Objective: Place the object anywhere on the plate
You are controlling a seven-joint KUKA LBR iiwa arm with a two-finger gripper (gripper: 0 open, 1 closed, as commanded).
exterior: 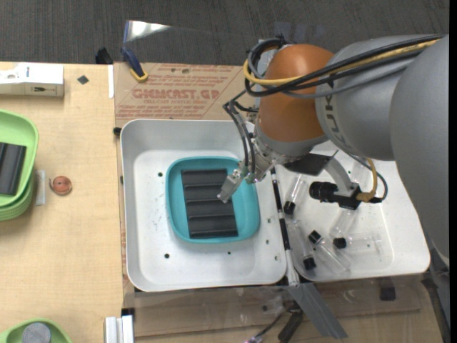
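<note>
A teal square plate (248, 216) lies in the left white bin (143, 220), right of its middle. A black ridged block (207, 202) lies flat on the plate and covers most of its floor. My gripper (239, 181) hangs low over the plate's upper right corner, just past the block's right edge. The orange wrist band and grey arm hide most of the gripper from above. Nothing shows held in it.
The right white bin (400, 256) holds several clear tubes with black caps (314, 241). A cardboard sheet (178, 91) lies behind the left bin. On the wooden bench at left are a green tray (25, 138) holding a dark item, a small orange disc (61, 185) and a white box (32, 79).
</note>
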